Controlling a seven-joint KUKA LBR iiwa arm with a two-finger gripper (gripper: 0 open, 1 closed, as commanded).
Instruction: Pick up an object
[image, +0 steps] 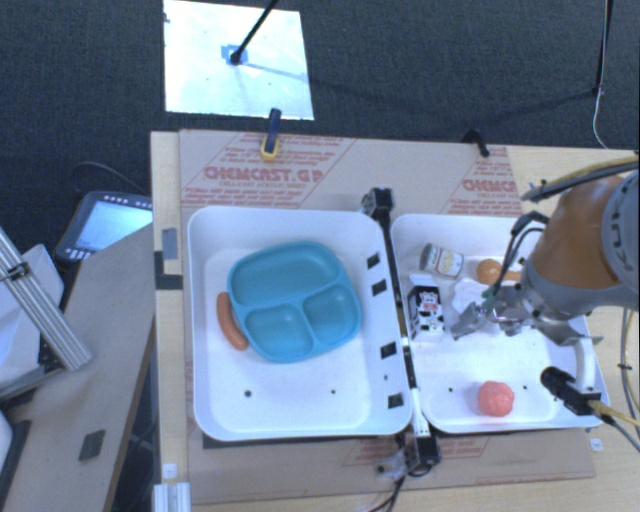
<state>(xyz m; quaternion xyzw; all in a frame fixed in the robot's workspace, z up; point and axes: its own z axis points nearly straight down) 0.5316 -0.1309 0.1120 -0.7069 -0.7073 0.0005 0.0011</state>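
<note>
My gripper (464, 322) hangs over the middle of the right bin (440, 420), reaching in from the right. Just to its left lies a small black-and-white item (427, 306), close to the gripper tip; no contact is visible. A pink-red ball (495, 397) rests near the bin's front edge, below the gripper. At the back of the bin lie a small pale packet (441, 261) and an orange egg-shaped thing (488, 270), partly hidden by the arm. Nothing can be made out between the gripper's tips.
The left bin (215, 400) holds a blue divided plate (293, 300) with an orange sausage (231, 320) beside its left rim. A black divider strip (392, 300) runs between the bins. Cardboard lies under both bins.
</note>
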